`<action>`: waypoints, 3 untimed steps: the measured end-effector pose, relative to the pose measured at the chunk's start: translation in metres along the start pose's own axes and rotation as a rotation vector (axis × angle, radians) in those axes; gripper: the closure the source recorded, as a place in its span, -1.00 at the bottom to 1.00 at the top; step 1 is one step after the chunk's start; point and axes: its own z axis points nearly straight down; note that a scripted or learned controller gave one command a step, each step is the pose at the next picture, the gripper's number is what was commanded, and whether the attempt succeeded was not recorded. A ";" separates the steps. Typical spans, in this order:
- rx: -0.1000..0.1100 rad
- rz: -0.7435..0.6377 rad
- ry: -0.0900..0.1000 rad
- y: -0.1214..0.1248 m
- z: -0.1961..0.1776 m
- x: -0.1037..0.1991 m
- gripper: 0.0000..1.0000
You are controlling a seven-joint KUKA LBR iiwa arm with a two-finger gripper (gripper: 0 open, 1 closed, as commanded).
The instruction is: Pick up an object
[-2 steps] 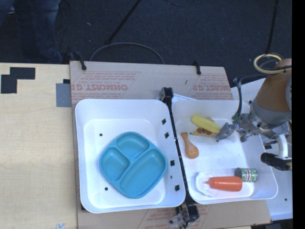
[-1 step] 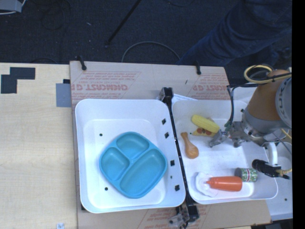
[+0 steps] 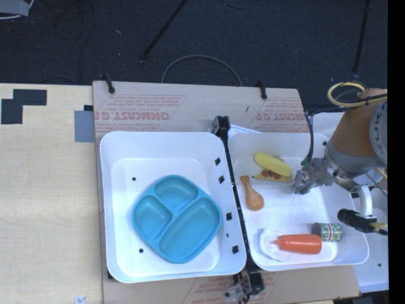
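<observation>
While the claw hangs low in the right bin, just beside the yellow toy, I judge this the approach step; whether it is open, or grips anything, I cannot tell. Next it must settle over one item. The bench is pale wood; behind it lies dark carpet with cables.

arm cropped at right edge

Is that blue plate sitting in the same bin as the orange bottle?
No, the blue plate lies in the left bin, while the orange bottle lies in the right bin.
</observation>
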 end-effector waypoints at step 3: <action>-0.005 -0.005 -0.002 0.002 -0.139 0.001 1.00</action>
